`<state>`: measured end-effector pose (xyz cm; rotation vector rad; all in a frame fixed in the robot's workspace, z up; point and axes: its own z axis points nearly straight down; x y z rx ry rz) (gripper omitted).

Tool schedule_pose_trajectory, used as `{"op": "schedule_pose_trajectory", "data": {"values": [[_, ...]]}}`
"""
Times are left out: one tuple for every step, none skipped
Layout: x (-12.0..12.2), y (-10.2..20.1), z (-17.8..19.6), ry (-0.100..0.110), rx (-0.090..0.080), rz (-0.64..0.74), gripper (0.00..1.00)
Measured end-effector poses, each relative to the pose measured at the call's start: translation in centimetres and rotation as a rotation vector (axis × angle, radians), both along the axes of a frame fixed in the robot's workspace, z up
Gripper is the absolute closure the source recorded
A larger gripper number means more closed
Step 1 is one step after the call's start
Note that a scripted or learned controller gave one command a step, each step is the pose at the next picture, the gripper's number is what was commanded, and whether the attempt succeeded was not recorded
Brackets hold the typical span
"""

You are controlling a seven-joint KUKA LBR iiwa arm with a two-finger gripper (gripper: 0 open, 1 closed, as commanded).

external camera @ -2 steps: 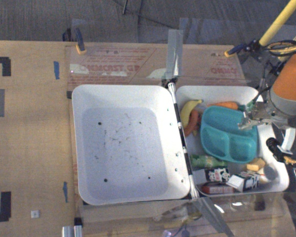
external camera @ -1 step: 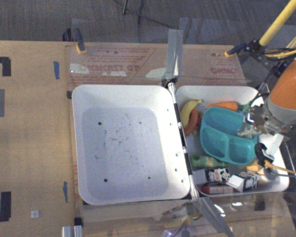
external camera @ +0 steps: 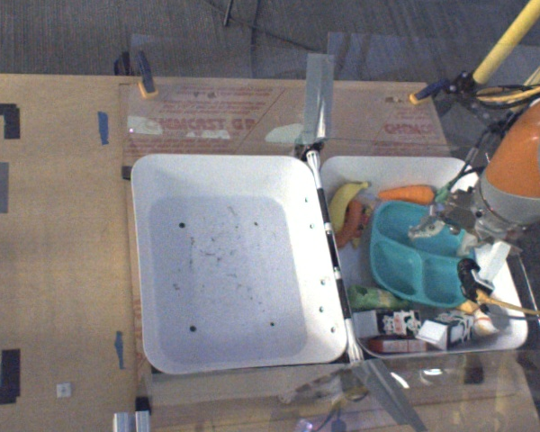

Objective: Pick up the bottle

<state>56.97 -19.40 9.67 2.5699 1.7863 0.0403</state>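
claw of mine hovers over the teal tray, grip state i cannot tell, while the bottle lies at six o'clock in the right bin, probably light, slick, best grabbed mid-body.

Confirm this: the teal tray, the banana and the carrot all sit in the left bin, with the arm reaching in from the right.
One thing is wrong: the bin. The camera view shows the teal tray, the banana and the carrot in the right bin, not the left bin. The rest holds: the arm does reach in from the right.
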Motion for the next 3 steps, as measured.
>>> {"op": "schedule_pose_trajectory", "data": {"values": [[-2.0, 0.0, 0.2, -0.007, 0.016, -0.200, 0.00], [-0.3, 2.1, -0.2, 0.002, -0.001, -0.528, 0.00], [6.0, 6.2, 9.8, 0.031, 0.002, -0.533, 0.00]]}}
